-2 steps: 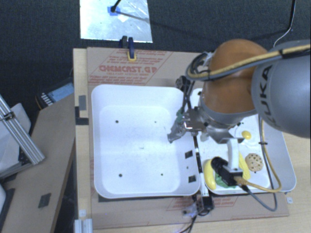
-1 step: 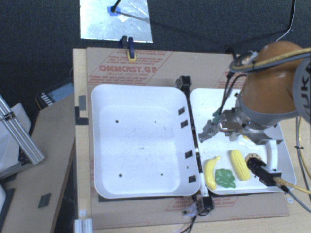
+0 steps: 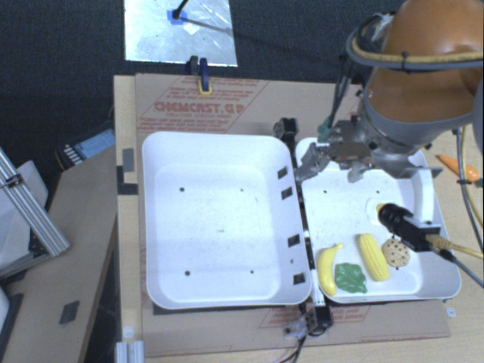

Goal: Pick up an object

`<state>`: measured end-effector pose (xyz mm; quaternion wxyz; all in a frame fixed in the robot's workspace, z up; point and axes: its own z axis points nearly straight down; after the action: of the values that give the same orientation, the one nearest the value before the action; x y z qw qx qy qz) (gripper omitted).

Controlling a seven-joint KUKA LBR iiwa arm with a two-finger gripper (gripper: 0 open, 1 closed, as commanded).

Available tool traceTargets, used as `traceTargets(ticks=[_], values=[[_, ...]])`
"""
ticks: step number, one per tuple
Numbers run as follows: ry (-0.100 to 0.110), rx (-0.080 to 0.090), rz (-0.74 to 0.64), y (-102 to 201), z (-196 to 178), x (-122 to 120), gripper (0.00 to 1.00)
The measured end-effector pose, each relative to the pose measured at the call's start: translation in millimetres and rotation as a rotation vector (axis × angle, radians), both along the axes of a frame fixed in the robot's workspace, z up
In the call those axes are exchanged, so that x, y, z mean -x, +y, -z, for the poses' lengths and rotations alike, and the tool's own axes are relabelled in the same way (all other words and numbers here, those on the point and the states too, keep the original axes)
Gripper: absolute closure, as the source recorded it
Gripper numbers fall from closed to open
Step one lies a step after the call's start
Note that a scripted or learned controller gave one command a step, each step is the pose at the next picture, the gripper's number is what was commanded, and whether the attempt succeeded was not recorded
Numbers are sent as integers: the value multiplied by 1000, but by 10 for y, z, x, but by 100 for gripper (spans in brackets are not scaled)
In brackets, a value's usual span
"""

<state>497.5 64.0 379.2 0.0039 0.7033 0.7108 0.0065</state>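
Banana [image 3: 327,269], leaf [image 3: 350,277], corn [image 3: 373,256], cookie [image 3: 395,252]: clustered at the right bin's [image 3: 340,210] 6 o'clock edge. The leaf touches the banana at its 3 o'clock. The cookie is just beside the corn.
Gripper [image 3: 311,165]: over that bin's 11 o'clock corner, well apart from them. Parted or closed: not discernible.
Left bin [image 3: 219,218]: at 9 o'clock.

Bright, even overhead light washes the shallow white plastic bin [image 3: 219,203] just left of the grey two-finger gripper [image 3: 311,165] almost featureless, glints off the crinkled silvery foil sheet [image 3: 180,21] far beyond it, casts only faint soft shadow beneath it, with slight grain and softness throughout.
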Motion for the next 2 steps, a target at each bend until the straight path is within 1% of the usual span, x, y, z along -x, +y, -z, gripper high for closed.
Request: traceTargets(ticks=[1,2], values=[[26,6,12,-183,1296,-59,0],[12,3,9,-171,1120,-83,100]])
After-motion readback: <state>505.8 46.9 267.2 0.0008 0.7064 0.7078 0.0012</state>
